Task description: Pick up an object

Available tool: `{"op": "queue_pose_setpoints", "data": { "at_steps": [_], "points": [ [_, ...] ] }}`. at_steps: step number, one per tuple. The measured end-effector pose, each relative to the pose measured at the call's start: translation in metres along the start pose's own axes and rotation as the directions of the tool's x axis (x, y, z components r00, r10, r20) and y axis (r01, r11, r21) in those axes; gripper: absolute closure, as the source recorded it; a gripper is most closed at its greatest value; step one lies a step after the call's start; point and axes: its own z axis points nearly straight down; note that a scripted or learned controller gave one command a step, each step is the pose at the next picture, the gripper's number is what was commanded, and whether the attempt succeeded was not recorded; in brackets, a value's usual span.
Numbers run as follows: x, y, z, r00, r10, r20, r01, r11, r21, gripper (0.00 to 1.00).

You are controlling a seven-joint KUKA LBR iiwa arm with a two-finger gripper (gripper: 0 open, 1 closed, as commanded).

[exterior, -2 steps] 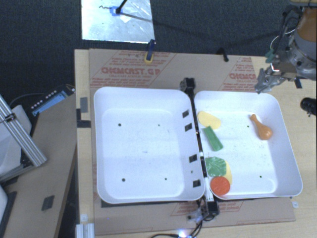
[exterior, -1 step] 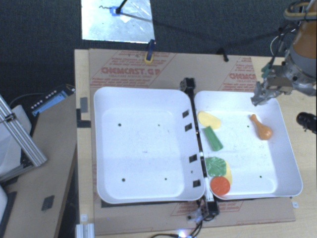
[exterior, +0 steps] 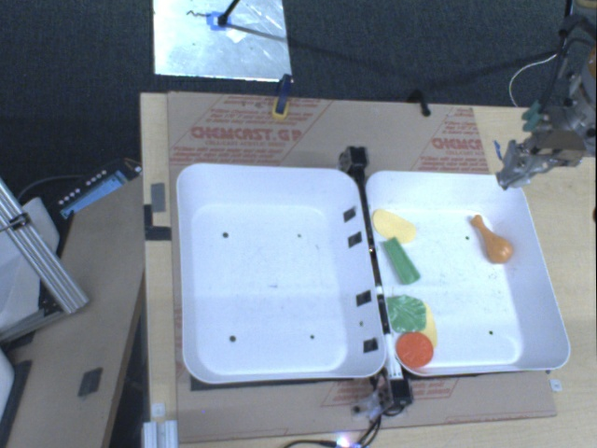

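White plastic forms the left bin (exterior: 270,273), which lies farthest from the tool across the table (exterior: 233,124) and shows a bare floor. Nearer the tool, along the divider side of the right bin (exterior: 536,278), sits a cluster: a yellow piece (exterior: 393,224), a green block (exterior: 403,260) just below it, then a green leafy piece (exterior: 407,313) over a second yellow item, and a red-orange round thing (exterior: 415,348) at the near rim. Closer still to the tool, just below and slightly left of it, an orange pear-shaped object (exterior: 492,241) lies alone on the bin floor.

At the right bin's far right corner hangs the tool (exterior: 516,174), above the rim, with nothing between its tips; whether they stand apart or together I cannot tell. By my reading the pick is not begun: every object rests in the bin. The orange object has open floor all around, clear of walls, so it looks the easiest target; the cluster crowds the divider.
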Motion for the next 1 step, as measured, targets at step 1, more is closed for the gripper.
{"op": "queue_pose_setpoints", "data": {
  "at_steps": [1],
  "points": [
    [-0.0021, -0.0656, 0.0306, 1.0, 0.003, -0.002, -0.003, 1.0, 0.011, 1.0]
  ]
}}
